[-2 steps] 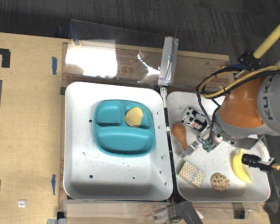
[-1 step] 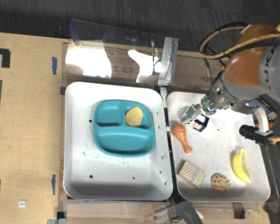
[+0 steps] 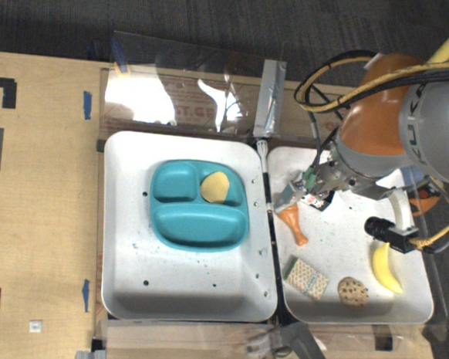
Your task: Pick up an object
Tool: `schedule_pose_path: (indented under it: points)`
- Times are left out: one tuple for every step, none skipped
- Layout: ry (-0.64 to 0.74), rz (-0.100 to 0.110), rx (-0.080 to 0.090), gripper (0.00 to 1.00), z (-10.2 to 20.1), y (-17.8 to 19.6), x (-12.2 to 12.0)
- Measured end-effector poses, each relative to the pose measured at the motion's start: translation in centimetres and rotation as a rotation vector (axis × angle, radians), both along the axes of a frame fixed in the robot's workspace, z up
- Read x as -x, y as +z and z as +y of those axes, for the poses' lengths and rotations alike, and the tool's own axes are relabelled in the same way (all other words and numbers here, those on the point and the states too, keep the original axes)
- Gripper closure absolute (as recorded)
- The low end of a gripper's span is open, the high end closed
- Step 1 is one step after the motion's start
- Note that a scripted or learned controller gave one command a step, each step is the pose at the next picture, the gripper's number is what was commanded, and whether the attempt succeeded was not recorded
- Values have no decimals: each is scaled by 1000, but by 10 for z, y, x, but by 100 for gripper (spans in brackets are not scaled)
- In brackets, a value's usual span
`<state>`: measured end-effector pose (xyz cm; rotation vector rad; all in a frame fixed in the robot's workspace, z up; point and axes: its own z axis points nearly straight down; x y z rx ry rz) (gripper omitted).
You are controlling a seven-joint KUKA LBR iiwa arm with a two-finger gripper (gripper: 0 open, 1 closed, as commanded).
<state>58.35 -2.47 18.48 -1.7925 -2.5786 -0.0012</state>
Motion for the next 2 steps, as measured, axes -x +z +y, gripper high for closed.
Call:
schedule_pose_path:
  points:
    - [245, 1, 1, 0, -20, 0, 70]
    - [245, -4, 1, 100, -19, 10, 69]
